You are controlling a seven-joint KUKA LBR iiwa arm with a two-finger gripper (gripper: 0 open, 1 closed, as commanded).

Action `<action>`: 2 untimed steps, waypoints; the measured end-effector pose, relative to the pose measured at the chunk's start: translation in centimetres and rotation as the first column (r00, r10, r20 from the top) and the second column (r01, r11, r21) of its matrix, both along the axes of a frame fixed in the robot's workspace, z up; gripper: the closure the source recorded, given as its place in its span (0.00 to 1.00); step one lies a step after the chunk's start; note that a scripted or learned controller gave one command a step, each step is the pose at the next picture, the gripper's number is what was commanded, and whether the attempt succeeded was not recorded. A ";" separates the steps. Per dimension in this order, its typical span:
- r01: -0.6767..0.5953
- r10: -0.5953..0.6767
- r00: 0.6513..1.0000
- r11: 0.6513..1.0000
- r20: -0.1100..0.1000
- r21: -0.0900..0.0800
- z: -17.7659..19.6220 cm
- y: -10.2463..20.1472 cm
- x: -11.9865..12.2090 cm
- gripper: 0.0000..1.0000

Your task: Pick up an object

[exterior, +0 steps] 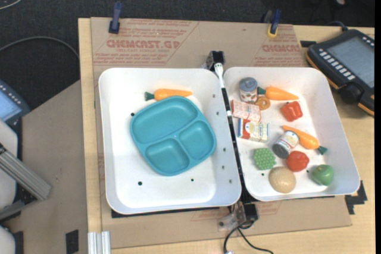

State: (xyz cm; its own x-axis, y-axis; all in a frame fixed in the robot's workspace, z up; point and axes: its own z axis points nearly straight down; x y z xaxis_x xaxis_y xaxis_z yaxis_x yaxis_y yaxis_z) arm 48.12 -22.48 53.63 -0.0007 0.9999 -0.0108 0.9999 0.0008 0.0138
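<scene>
The brown board (178,38) under the bins is printed in red "CHEMCAST G P" on its left half and a partly covered "CHEMCAST" on the right. The left bin (119,175) holds a teal divided plate (172,135) and a carrot (169,93) just above it. The right bin (333,122) holds the candidates for picking: two small labelled cans (248,90) (286,143), two cartons (245,111) (255,130) with print too small to read, two carrots, a red pepper (291,110), a tomato (297,160), a green apple (322,174) and a tan ball (282,179).

A teal divided plate (172,135) lies in the left bin (113,128); toy foods crowd the right bin (333,122).
</scene>
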 end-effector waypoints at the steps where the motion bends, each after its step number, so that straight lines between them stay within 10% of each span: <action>1: -0.001 0.001 1.000 1.000 0.004 -0.003 1.1 0.0 0.1 1.00; 2: -0.001 0.001 1.000 1.000 0.008 -0.007 2.2 0.0 0.1 1.00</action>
State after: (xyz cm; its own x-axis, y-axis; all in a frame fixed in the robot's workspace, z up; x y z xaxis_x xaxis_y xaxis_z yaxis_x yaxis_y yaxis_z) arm 48.24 -22.53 55.82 -0.0018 0.9998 -0.0178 0.9998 0.0022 0.0221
